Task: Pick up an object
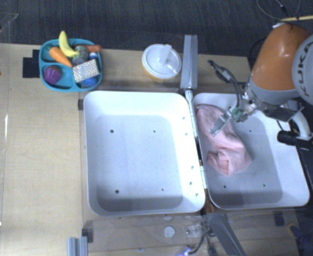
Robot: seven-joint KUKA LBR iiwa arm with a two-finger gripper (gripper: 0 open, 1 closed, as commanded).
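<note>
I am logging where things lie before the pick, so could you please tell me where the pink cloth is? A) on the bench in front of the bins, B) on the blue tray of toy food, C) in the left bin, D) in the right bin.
D: the pink cloth lies crumpled on the floor of the right bin, with the gripper just above its upper end.

A crumpled pink cloth (224,142) lies bunched in the right bin's (284,196) left half.
</note>
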